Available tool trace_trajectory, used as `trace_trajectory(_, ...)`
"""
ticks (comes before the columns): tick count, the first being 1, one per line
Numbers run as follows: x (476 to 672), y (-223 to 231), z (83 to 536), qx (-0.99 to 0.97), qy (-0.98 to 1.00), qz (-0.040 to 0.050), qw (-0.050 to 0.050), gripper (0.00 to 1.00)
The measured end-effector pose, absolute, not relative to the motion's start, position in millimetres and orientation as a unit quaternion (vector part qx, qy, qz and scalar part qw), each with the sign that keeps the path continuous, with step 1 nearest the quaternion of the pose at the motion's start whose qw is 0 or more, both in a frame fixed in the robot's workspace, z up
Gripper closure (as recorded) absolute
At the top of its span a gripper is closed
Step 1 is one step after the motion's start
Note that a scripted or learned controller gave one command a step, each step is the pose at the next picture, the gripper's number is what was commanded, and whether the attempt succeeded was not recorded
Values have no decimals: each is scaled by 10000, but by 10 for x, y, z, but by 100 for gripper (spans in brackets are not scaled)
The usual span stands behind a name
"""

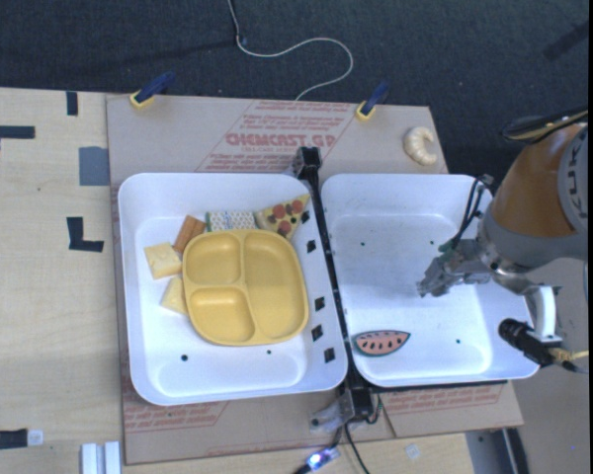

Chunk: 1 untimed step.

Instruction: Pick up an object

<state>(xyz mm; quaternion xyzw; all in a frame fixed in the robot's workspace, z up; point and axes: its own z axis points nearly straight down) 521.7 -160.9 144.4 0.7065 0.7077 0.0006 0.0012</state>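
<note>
The one legible text is red print on the brown cardboard sheet (277, 136) that lies under the two white bins: a large word reading "CHEMCAST", followed by letters that look like "GP", partly cut off by the black clamp (307, 160) at the bins' far edge. Smaller red lines run above and below that word, too small to read
</note>
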Motion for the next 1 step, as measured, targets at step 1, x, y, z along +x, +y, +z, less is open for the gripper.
trace_trajectory(1,5278,-1515,1941,7061,7081,5,10,100)
